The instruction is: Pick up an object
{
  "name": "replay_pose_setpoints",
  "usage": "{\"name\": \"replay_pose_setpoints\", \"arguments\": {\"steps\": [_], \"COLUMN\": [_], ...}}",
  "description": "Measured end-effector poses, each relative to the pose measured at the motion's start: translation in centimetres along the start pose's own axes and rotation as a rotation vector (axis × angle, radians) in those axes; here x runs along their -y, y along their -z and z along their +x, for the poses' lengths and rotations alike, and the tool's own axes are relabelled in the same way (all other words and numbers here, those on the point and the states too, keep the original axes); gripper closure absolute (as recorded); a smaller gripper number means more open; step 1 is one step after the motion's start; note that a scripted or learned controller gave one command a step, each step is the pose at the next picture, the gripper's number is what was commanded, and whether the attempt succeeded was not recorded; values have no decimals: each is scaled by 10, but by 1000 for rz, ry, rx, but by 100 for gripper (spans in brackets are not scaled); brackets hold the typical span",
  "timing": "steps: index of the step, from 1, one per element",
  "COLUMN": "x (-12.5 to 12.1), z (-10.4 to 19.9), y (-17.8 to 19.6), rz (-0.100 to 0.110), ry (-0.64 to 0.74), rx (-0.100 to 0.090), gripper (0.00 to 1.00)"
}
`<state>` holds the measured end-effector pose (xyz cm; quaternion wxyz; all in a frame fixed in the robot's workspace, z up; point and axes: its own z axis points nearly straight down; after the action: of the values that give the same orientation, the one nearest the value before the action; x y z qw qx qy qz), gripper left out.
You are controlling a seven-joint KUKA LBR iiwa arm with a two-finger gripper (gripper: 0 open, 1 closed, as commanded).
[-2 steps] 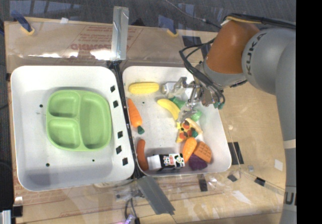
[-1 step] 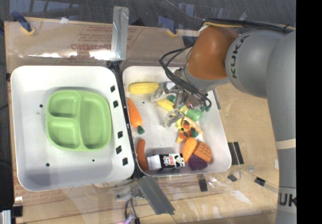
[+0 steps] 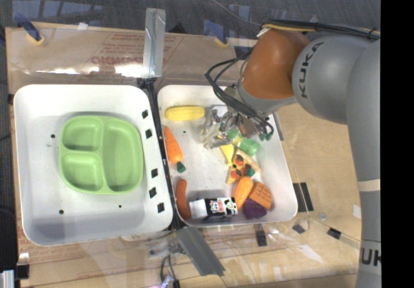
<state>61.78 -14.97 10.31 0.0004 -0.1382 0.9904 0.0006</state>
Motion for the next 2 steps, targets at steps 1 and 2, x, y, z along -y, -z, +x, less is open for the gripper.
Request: {"name": "replay_pose_setpoints", "arguments": {"steps": [1,2], "x": [0,-14], "z": [0,39], "y": [0,-12], "rz": [0,-2], "ry": [1,175], "rx": [0,-4], "gripper": [0,0]}}
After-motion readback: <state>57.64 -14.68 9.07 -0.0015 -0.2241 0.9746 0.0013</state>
